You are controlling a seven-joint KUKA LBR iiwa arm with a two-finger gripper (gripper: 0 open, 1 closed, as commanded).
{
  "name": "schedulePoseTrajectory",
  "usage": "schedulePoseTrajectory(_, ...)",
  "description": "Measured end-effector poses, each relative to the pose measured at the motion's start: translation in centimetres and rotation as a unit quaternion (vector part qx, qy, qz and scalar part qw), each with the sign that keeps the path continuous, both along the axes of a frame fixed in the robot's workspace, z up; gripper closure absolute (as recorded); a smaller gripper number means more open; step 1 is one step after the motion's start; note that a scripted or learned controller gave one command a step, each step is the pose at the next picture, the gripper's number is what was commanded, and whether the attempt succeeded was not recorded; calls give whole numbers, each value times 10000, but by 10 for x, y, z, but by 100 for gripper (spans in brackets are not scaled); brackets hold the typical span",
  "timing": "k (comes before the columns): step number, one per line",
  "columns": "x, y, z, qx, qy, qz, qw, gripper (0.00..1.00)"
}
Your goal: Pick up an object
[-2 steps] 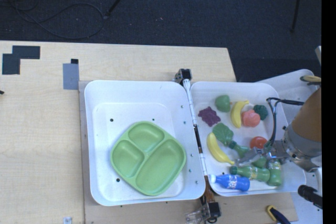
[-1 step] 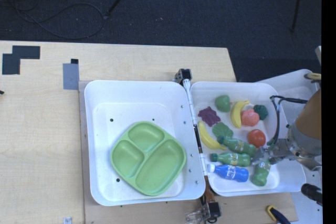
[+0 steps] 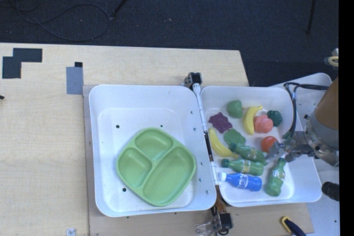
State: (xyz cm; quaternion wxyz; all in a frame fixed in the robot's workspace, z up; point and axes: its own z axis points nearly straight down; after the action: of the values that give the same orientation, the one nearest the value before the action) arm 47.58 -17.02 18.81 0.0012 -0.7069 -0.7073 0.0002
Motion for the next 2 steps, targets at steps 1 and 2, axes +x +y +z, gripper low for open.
schedulePoseTrajectory(1, 0, 42, 47, 0, 5, 3, 10000, 100)
schedulePoseTrajectory(2, 0, 81, 69, -3, 5, 2, 10000, 100)
